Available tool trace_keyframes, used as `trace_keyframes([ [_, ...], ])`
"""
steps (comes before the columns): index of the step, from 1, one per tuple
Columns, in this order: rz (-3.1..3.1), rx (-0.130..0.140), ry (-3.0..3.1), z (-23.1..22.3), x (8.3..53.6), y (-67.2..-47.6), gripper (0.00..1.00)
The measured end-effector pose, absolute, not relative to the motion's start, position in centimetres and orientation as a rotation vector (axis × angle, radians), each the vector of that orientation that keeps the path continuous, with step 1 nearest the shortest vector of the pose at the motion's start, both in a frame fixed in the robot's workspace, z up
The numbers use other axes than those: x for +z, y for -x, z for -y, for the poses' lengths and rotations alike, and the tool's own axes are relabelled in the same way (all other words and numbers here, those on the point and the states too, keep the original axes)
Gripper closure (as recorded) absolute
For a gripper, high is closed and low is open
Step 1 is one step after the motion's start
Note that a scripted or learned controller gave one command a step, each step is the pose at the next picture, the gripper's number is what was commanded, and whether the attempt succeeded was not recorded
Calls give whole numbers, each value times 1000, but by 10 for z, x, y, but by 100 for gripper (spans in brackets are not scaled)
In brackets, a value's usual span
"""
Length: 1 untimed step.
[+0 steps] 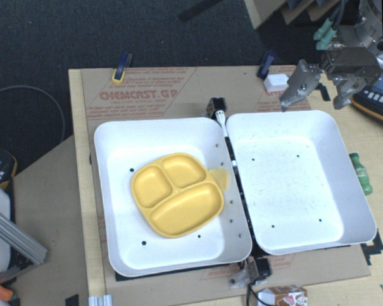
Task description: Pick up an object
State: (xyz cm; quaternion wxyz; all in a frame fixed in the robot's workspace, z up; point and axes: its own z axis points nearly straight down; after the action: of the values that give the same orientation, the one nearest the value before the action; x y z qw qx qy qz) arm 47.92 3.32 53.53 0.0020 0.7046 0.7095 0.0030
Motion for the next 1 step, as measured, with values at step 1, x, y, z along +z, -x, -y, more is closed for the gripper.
trace_keyframes([
  [1,-2220,8,-2214,-30,544,-480,100],
])
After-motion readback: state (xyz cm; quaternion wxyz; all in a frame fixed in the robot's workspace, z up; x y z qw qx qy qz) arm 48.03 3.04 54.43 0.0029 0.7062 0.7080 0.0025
